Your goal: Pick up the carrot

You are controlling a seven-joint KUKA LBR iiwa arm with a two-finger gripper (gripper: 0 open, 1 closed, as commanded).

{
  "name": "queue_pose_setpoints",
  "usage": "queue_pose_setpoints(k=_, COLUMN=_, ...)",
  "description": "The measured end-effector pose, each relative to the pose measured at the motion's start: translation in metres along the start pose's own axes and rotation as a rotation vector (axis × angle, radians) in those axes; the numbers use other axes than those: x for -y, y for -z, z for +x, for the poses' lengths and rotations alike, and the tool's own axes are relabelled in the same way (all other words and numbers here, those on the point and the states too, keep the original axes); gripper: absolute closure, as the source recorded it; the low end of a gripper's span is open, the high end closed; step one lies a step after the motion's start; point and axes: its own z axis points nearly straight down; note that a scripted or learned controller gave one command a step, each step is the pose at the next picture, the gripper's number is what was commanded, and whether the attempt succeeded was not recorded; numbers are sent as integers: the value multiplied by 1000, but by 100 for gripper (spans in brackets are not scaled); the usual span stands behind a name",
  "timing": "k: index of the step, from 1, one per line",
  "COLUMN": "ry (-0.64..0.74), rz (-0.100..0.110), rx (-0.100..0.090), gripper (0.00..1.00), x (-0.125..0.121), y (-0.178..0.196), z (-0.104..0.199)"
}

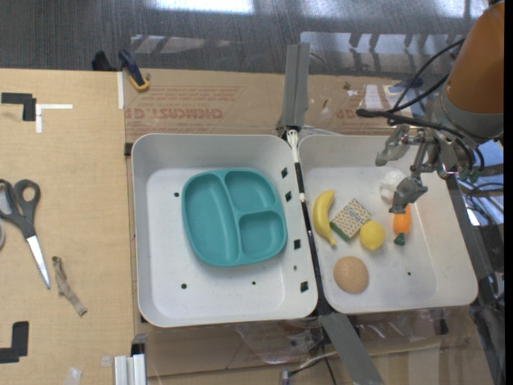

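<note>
One carrot (401, 222) near bin (449, 295) edge

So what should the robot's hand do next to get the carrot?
Probably drop straight down a little. The gripper hangs just above the carrot in the right bin, right beside the lemon, and nothing shows the carrot held yet.

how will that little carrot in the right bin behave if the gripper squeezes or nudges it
The carrot looks small, stubby and rigid, probably a light plastic toy. Its rounded body may roll or slip from a pinch. Nudged, it could slide on the smooth bin floor toward the lemon.
</note>
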Motion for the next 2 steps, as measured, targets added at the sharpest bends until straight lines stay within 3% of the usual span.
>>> queue_pose_setpoints(k=1, ry=-58, rz=0, rx=-1, gripper=0, x=52, y=-91, z=43)
queue_pose_setpoints(k=2, ry=-299, rz=0, rx=0, gripper=0, x=83, y=-172, z=-13)
